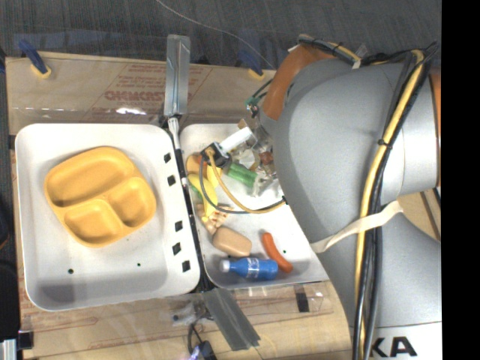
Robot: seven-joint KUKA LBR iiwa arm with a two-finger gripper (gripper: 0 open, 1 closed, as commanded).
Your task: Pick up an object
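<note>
The claw (251,156) is hanging over the small, light green toy (241,174); I cannot tell its grip.

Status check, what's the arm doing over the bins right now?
End effector low in the right bin, fingers hidden. Green piece beside it, grasp unconfirmed. Blue bottle, orange sausage, tan lump lie loose. Yellow tray in the left bin.

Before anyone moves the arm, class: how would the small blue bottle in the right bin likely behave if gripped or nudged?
The blue bottle lies on its side, so a nudge would probably roll it, though the orange sausage-shaped toy beside it may block it. Its rounded body looks smooth, so fingers might slip. It seems small, probably light.
</note>
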